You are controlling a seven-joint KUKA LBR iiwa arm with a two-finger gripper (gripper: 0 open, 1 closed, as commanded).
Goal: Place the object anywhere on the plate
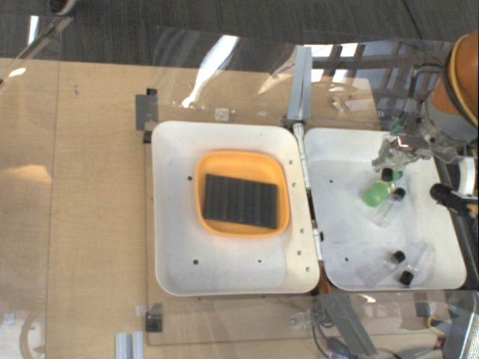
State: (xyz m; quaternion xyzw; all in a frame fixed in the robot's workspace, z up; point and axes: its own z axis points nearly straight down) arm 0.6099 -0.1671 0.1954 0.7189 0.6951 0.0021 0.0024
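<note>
the bench (82,200) carries two shallow white bins side by side. in the left bin (174,268) sits an orange plate (241,166) with a dark ribbed rectangular pad (241,202) lying flat inside it, covering most of its floor.

in the right bin (340,253) a small clear bottle with a green end and black cap (379,192) lies in the upper middle. two more clear bottles with black caps (400,264) lie near the front right corner, close together.

the arm (458,88) reaches in at the upper right, its orange band visible. the claw (394,158) hangs over the right bin just above the green bottle, which lies just beside its tips; whether it is released or clenched cannot be told. the green bottle lies well apart from the plate.
</note>
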